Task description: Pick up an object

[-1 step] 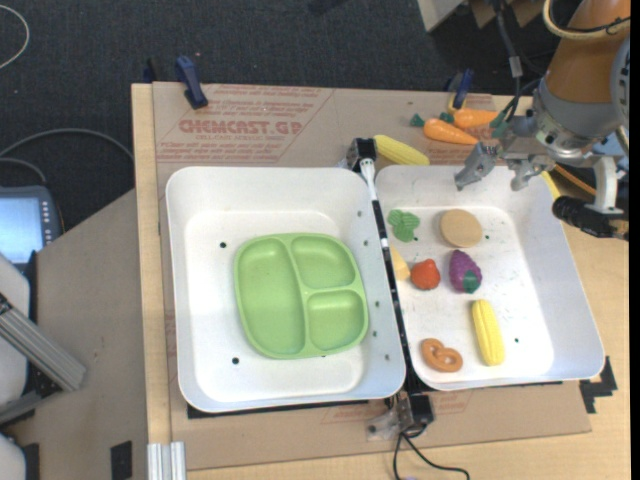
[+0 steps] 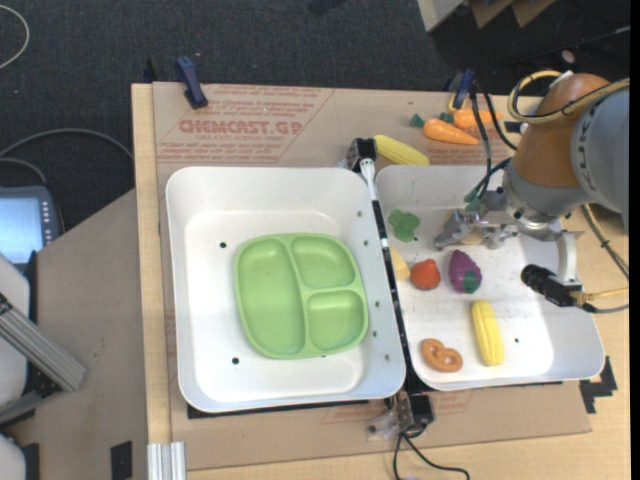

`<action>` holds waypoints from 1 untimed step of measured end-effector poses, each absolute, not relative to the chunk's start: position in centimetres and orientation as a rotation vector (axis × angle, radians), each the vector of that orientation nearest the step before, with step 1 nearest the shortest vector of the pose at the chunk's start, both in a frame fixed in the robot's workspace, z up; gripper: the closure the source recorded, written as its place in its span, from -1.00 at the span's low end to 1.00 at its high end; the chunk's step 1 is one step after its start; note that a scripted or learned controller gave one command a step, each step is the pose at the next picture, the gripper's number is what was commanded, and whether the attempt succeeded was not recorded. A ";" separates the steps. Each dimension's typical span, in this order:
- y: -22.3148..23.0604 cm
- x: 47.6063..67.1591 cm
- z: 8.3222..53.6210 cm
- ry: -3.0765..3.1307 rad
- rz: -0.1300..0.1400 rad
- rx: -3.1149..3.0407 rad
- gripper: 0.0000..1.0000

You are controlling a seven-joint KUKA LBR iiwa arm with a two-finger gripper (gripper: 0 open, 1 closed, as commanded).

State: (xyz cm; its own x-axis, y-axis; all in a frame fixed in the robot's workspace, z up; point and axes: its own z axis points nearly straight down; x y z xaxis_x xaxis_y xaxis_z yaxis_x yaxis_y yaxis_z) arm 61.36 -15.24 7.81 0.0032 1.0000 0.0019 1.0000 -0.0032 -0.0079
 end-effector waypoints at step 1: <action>-14.8 66.9 8.5 -2.228 -0.005 -2.222 -1.00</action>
